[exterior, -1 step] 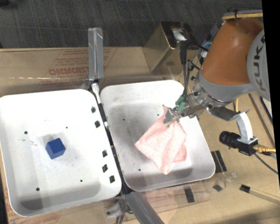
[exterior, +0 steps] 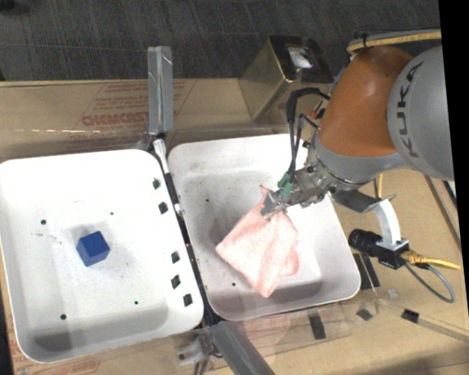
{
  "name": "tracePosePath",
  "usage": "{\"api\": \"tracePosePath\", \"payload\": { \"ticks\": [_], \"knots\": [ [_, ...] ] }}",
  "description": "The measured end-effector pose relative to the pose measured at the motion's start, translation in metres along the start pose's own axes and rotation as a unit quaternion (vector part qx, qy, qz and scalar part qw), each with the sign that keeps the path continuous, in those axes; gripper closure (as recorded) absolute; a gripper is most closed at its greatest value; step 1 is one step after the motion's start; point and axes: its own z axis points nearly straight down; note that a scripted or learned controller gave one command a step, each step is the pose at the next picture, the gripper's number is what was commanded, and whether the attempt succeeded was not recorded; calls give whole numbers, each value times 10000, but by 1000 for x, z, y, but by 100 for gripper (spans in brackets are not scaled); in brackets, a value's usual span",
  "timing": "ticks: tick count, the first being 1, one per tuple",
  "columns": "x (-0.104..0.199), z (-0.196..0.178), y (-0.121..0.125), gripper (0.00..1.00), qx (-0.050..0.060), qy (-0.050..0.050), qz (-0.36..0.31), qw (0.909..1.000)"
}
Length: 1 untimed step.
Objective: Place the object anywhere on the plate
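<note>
Two bins: a left bin point(exterior: 33, 325) and a right bin point(exterior: 216, 164) sat side by side on the bench, filling the middle of the frame and meeting at a dark divider point(exterior: 174, 221) with clips.
Arm: the grey arm with its orange band point(exterior: 366, 96) reached in from the right edge and leaned over the right bin's upper right part, bent low, I judged, so the wrist could work near the bin floor.
Gripper: the gripper point(exterior: 278, 199) was at the top corner of the pink cloth point(exterior: 261, 250), and that corner looked pinched up into it; I took the tips to be pressed together on the fabric, though they were small and partly hidden by the wrist.
Cloth: it spread down and to the left from that corner across the right bin's floor, most of it lying flat and rumpled, as a cloth would when lifted by one corner.
Blue cube: a small blue cube point(exterior: 93, 247) stood alone in the left bin, left of centre, well apart from the gripper.
Plate: I could not make out a plate anywhere in the frame.
Stage: my guess was an early lift, with the cloth barely raised and nothing placed yet.
Risk: a one-corner pinch on soft fabric could slip.
</note>
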Motion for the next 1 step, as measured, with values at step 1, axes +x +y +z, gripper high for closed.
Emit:
{"api": "tracePosePath", "payload": {
  "ticks": [1],
  "knots": [
    [2, 21, 1, 100, 3, 5, -37, 10000]
  ]
}}
